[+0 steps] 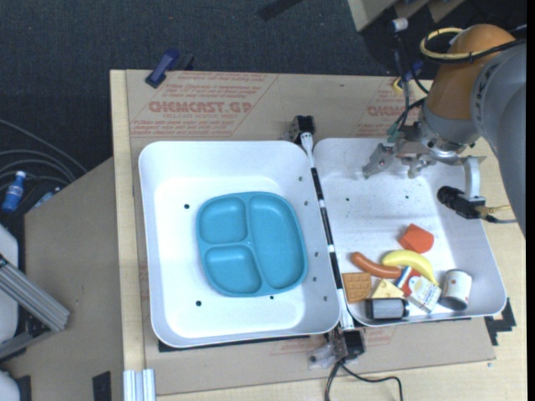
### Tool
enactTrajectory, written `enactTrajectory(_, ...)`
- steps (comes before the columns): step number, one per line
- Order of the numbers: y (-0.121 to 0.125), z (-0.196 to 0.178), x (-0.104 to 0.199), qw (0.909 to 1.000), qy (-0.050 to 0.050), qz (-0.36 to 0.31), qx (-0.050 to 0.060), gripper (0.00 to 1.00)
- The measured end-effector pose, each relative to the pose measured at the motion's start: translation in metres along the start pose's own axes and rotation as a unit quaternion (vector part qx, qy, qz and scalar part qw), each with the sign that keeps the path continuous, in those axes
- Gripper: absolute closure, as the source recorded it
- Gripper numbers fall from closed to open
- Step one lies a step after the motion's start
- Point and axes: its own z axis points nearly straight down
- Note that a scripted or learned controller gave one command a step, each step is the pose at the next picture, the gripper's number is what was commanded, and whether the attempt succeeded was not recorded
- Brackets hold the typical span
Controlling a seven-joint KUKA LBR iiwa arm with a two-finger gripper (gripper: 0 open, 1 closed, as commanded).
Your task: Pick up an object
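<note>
Nearest the viewer, at about five o'clock, a heap of small toys fills the front corner of the right bin [468, 224]. A dark flat block [385, 309] lies at the front, with a brown cracker [356, 286] just left of it and a yellow wedge [385, 290] touching behind. A small white cup [455, 286] lies on its side at the heap's right end. Behind these, a red sausage [373, 264] and a banana [410, 262] lie side by side, touching, and an orange piece [416, 239] sits just beyond the banana, slightly apart from the rest.

At about nine o'clock, the left bin [163, 224] holds a blue divided plate [251, 242] lying flat near its middle.

Farther back, at about two o'clock, the gripper [394, 160] hangs over the bare far end of the right bin, well apart from the heap. Its fingers [372, 166] look splayed apart with nothing between them. The grey arm [493, 82] with its orange band rises behind it toward the right edge.

By my judgement the pick has not begun; this is the approach step. The next move calls for the claw to travel toward six o'clock, centre over one toy and descend. The orange piece looks the easiest target, since it stands clear of its neighbours; the crowded front items risk a glancing or double grasp.
</note>
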Motion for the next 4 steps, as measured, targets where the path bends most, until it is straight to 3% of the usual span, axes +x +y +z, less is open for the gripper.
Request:
enactTrajectory(1, -0.001, 0.011, 0.032, 1.0000, 0.001, 0.001, 0.001, 0.00)
enactTrajectory(2, -0.088, 0.011, 0.011, 1.0000, 0.001, 0.002, 0.001, 0.00)
enactTrajectory(3, -0.013, 0.010, 0.002, 1.0000, 0.000, 0.001, -0.001, 0.00)
enactTrajectory(4, -0.012, 0.000, 0.002, 1.0000, 0.000, 0.000, -0.002, 1.00)
